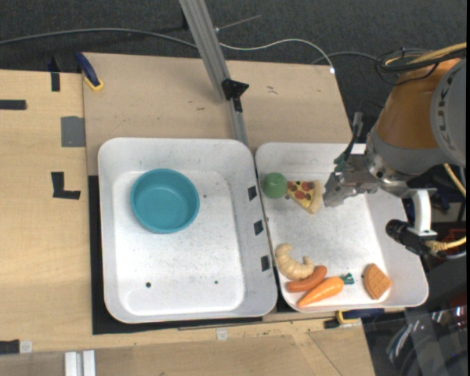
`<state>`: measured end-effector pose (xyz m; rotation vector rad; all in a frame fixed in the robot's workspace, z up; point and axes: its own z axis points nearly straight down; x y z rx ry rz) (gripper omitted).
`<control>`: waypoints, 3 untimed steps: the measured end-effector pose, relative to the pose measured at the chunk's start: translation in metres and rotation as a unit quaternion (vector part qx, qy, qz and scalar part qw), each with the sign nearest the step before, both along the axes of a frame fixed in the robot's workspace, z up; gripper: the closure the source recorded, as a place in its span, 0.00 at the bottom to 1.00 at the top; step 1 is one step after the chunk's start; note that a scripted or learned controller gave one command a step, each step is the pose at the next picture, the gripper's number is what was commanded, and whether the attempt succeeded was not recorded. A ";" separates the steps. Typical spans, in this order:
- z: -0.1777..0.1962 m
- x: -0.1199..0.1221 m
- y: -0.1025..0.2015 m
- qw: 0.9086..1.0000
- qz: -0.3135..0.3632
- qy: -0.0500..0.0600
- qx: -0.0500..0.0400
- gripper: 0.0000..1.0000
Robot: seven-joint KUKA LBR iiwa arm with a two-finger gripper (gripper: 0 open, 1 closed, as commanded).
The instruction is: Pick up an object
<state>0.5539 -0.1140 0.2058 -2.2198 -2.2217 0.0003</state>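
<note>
In the right bin (392, 245) lie a green ball (275, 185), a pizza slice (303, 195), a beige croissant-shaped piece (294, 263), a red sausage (306, 279), an orange carrot (323, 290) and an orange cracker (376, 280). My gripper (334, 192) hangs low over the bin's upper part, just right of the pizza slice and close to its edge. I see nothing between its fingers.
The left bin (180, 288) holds a teal bowl (165, 200). A grey metal pole (211, 49) slants across the bench behind the bins. Cables run along the dark floor at the back. The arm's body (423, 124) covers the right bin's upper right corner.
</note>
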 end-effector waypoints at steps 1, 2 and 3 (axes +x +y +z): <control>0.008 0.001 0.045 1.000 0.003 0.000 0.000 1.00; 0.001 0.011 0.101 1.000 0.003 0.001 0.001 1.00; 0.011 0.008 0.159 1.000 0.004 0.000 0.001 1.00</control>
